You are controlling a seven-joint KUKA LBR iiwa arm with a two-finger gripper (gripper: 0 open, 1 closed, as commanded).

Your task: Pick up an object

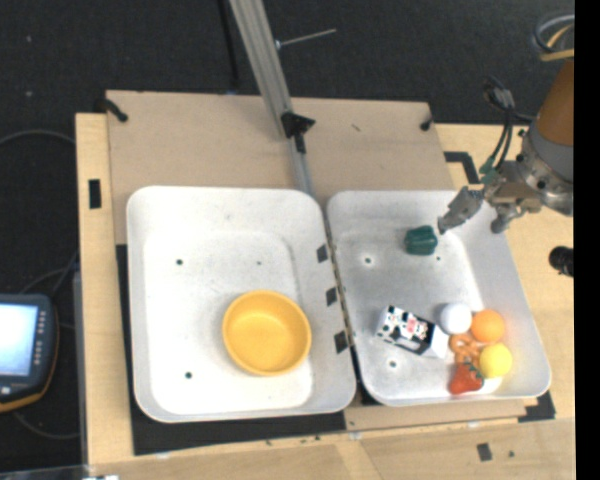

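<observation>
My gripper (pixel 480 215) hangs over the back right corner of the right bin (pixel 380 218), its two fingers spread open with nothing between them. A small dark green object (pixel 419 239) lies just left of and below the left finger (pixel 458 211), apart from it. Toward the front of the same bin sit a black and white box (pixel 404 328), a white ball (pixel 455 319), an orange fruit (pixel 488 325), a yellow fruit (pixel 496 360) and a red piece (pixel 465 378), packed close together.
A yellow bowl (pixel 267 331) sits in the left bin (pixel 180 228). A slanted metal rail (pixel 265 58) rises behind the bins. A handheld screen (pixel 15 348) lies off the bench at the left.
</observation>
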